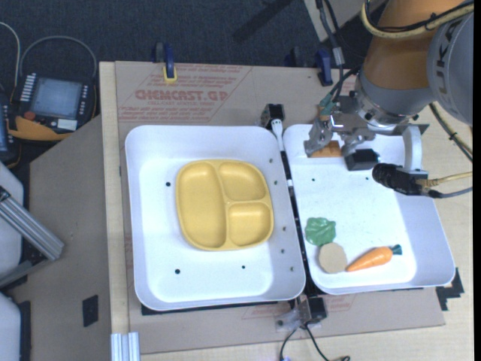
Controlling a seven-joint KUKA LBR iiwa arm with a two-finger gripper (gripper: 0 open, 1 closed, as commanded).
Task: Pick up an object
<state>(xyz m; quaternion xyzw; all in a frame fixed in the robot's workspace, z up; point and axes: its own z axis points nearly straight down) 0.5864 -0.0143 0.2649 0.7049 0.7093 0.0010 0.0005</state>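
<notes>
The right bin holds a green leafy piece, a round tan biscuit-like piece and an orange carrot, all close together near its front edge. My gripper is low over the bin's far left corner. A small orange-brown object lies right under it, mostly hidden by the gripper body. Whether the gripper touches that object cannot be made out.
The left bin holds a yellow divided plate in its middle. A black cable connector hangs from the wrist over the right bin. A black clip sits at the far end of the wall between the bins.
</notes>
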